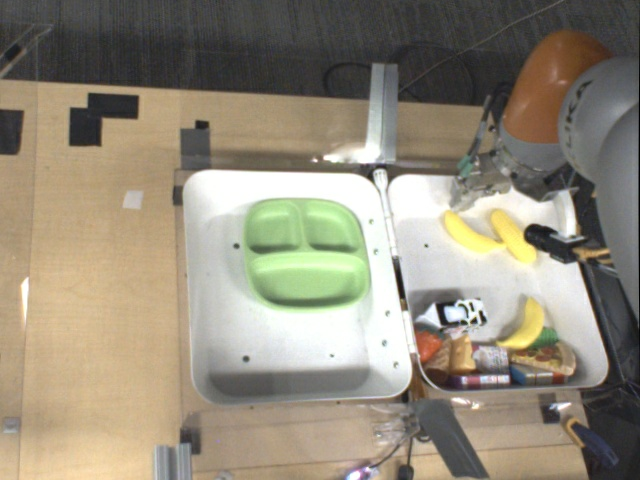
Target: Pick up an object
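Far left of the gripper, a green divided plate lies alone in the left bin — open room, but nothing small to grasp.
Just below and right of the tool — whether it is wide or narrow I cannot tell — two bananas lie side by side near the right bin's back wall, the likeliest targets. A descent here could clip that wall or roll the curved fruit aside. Further below, a third banana and mixed packets crowd the front corner, where a grasp could snag neighbours. Bare floor lies between the two groups.
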You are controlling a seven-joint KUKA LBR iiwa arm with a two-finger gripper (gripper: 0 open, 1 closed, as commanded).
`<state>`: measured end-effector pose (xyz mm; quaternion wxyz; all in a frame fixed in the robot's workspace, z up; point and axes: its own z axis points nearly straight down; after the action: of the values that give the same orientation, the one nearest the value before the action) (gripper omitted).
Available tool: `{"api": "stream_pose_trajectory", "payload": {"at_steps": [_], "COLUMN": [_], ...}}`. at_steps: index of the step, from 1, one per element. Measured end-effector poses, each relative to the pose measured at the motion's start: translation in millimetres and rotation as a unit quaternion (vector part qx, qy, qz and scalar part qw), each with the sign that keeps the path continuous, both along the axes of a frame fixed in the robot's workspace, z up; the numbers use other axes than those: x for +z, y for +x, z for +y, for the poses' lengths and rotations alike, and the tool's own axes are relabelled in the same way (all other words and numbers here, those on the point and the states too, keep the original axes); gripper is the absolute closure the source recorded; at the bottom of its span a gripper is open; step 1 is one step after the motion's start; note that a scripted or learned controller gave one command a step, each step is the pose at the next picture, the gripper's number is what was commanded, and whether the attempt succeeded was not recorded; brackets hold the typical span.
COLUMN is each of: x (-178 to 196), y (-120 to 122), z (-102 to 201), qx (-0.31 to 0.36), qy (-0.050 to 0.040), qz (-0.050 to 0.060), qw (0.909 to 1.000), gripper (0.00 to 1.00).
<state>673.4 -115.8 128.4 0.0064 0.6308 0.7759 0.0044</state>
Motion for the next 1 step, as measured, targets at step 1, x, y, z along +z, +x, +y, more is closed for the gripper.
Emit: {"api": "stream_pose_trajectory", "payload": {"at_steps": [1], "x": [-0.1], "y": [0.0], "z": [0.1], "qx": [0.0], "qy": [0.0], "qz": [0.0], "qw": [1.0], "gripper": [0.0]}}
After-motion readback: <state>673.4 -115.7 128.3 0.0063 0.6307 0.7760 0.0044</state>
